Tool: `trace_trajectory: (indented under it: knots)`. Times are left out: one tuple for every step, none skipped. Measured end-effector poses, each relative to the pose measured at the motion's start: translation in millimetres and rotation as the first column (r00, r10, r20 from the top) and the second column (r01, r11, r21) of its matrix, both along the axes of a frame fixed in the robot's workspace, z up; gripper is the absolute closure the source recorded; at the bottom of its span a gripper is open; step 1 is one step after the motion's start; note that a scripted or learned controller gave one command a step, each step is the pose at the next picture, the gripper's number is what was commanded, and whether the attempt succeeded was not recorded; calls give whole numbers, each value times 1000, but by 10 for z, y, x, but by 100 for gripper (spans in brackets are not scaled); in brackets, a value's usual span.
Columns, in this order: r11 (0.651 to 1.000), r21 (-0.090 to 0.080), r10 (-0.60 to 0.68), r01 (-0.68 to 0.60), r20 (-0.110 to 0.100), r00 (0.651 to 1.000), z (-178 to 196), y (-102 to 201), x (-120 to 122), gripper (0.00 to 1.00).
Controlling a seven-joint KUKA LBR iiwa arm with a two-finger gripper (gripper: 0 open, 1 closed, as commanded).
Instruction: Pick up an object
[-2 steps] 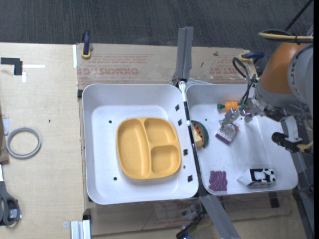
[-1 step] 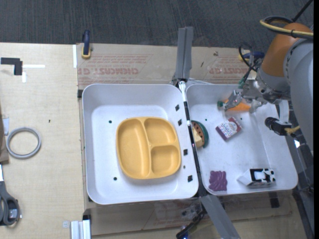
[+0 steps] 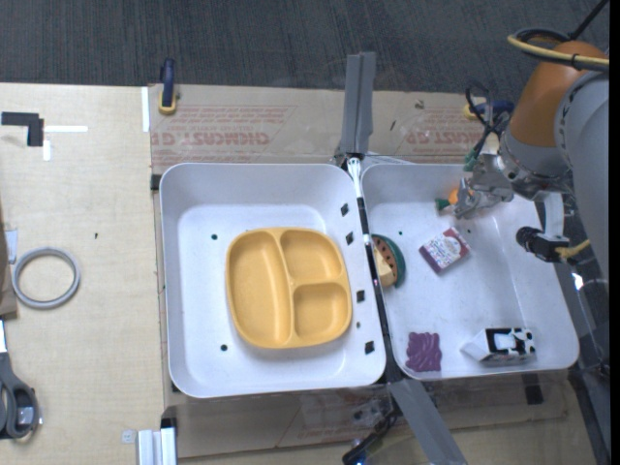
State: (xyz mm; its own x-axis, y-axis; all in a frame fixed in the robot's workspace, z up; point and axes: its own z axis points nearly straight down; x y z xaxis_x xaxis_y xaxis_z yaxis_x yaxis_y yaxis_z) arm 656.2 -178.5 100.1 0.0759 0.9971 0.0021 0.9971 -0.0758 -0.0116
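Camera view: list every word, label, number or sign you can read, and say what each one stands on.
Cardboard strip behind the bins: red mirrored print; too blurred to quote.
Small red-and-white packet in the right bin: printed label, too small to read.
Black-and-white box in the right bin: pattern, no readable text.
Yellow divided plate: no text.

Small orange-and-green object (image 3: 447, 201) lies near the right bin's far wall, partly hidden
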Motion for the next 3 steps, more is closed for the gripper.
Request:
trace_trajectory:
  knots:
    - [888, -6, -459, 459, 11, 888, 985, 223, 27, 100]
    - [888, -6, -459, 459, 10, 888, 980, 225, 26, 0]
    - [934, -6, -356, 356, 11, 934, 1496, 82, 28, 0]
